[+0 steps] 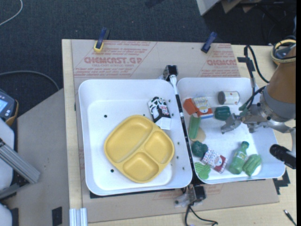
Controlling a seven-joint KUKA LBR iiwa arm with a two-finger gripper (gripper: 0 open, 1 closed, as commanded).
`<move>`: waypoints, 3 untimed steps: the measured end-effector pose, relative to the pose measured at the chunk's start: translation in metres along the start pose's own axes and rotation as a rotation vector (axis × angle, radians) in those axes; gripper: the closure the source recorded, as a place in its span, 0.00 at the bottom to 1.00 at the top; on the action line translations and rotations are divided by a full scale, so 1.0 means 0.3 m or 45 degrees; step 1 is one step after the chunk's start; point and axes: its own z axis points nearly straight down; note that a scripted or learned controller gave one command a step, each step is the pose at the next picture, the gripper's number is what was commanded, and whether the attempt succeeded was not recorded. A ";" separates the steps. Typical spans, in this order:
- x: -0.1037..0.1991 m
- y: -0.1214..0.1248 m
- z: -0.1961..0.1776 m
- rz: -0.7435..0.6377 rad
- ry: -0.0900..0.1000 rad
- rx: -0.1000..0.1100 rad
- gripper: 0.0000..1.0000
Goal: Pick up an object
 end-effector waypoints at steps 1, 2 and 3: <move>0.022 -0.028 0.193 -0.001 0.001 0.000 0.00; 0.024 -0.030 0.340 -0.001 0.001 -0.002 0.00; 0.022 -0.026 0.297 0.001 -0.003 -0.012 1.00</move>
